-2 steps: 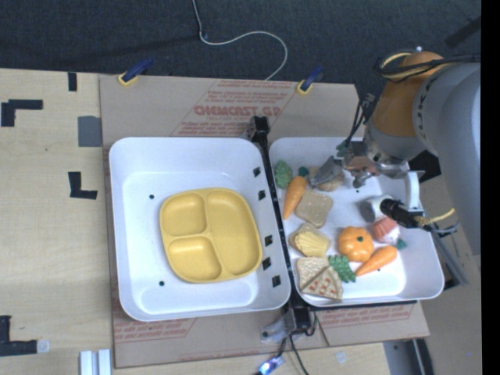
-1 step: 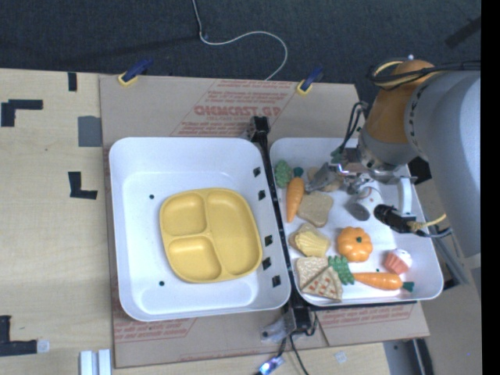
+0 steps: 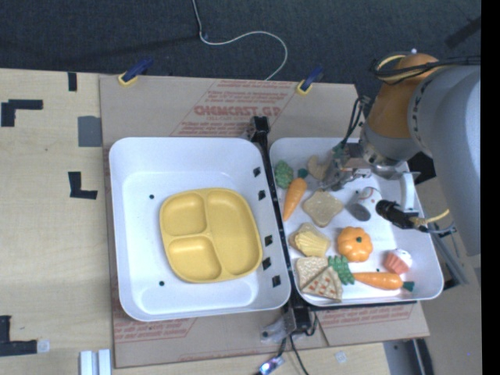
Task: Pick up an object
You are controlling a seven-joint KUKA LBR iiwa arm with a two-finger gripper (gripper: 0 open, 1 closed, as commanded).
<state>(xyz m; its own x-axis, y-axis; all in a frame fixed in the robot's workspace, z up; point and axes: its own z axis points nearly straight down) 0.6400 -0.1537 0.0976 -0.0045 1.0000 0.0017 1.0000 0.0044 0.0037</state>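
Observation:
Toy foods lie in the right bin point(image 3: 428, 250): an upright orange carrot point(image 3: 293, 198), a green piece point(image 3: 283, 174), a beige bread slice point(image 3: 323, 208), a yellow corn piece point(image 3: 310, 242), an orange pumpkin point(image 3: 355, 243), a second carrot point(image 3: 377, 280), a waffle-like wedge point(image 3: 319, 280) and a red and white piece point(image 3: 398, 262). My gripper point(image 3: 346, 174) hangs low over the back of this bin, just above the bread slice and beside a small tan piece point(image 3: 316, 166). Nothing is visibly held in it.
The left bin point(image 3: 133, 209) holds a yellow divided plate point(image 3: 209, 234). Black clips run along the wall between the bins point(image 3: 269, 209). The grey arm with its orange band point(image 3: 394, 108) covers the right bin's far right corner. A white cable point(image 3: 234, 37) lies behind the bins.

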